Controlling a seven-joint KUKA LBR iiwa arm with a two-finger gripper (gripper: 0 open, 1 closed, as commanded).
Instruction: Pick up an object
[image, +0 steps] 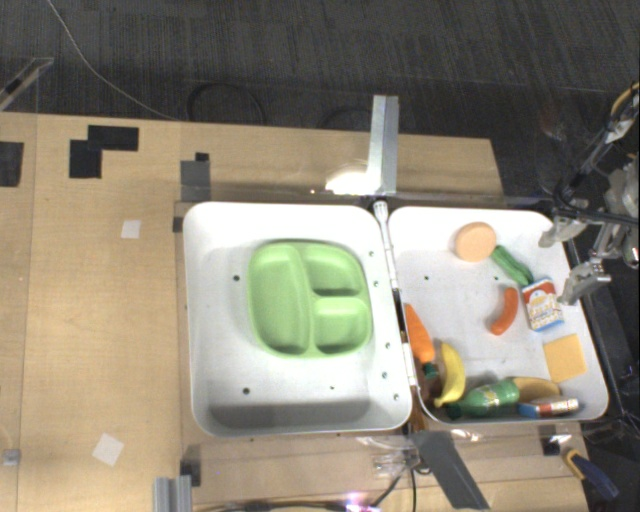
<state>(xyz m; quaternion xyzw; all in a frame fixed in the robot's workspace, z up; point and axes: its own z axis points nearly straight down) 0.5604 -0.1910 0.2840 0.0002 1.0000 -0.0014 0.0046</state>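
The end effector (585, 262) is seen at the three o'clock edge of the right bin (440, 255), above its rim; whether it is open or closed cannot be told. Just beside it lies a small carton (541, 304), with a red pepper (503, 311) at its nine o'clock. A banana (452, 374) lies at six o'clock. A green divided tray (307, 298) is held in the left bin (210, 320).

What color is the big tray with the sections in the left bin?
Light green. The sectioned tray shows in the camera view.
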